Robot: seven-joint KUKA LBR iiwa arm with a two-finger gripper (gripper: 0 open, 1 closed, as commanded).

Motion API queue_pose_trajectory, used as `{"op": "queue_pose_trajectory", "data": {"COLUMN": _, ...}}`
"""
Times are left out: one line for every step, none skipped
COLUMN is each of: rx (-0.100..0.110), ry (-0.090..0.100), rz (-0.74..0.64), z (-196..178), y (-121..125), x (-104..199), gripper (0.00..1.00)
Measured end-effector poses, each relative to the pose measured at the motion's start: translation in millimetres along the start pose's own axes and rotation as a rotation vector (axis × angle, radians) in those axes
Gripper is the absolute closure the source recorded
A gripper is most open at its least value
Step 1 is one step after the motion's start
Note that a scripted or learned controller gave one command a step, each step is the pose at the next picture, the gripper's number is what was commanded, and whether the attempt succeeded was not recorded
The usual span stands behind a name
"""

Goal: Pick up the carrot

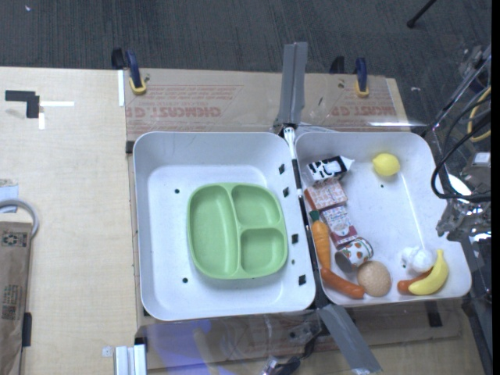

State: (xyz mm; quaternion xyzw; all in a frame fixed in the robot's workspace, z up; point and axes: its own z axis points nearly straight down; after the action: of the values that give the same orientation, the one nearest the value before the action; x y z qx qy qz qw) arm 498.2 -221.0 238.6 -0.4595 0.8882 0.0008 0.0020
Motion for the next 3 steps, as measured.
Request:
{"op": "queue_pose_trajectory", "data": {"rx": -0.001, "ry": 0.000, "rz": -0.332, "z": 0.3, "y": 15.7, "x": -35.0, "gripper": 1.00}}
{"op": "queue_pose_trajectory", "data": {"rx": -0.001, "ry": -0.001, "rz": -0.609, "z": -34.2, "y": -2.1, "x": -24.5, "gripper": 1.00}}
{"op": "queue_pose_trajectory", "data": {"rx": -0.001, "ry": -0.006, "rz": -0.603, "z": -42.4, "y": -2.6, "x": -26.3, "gripper": 1.00}}
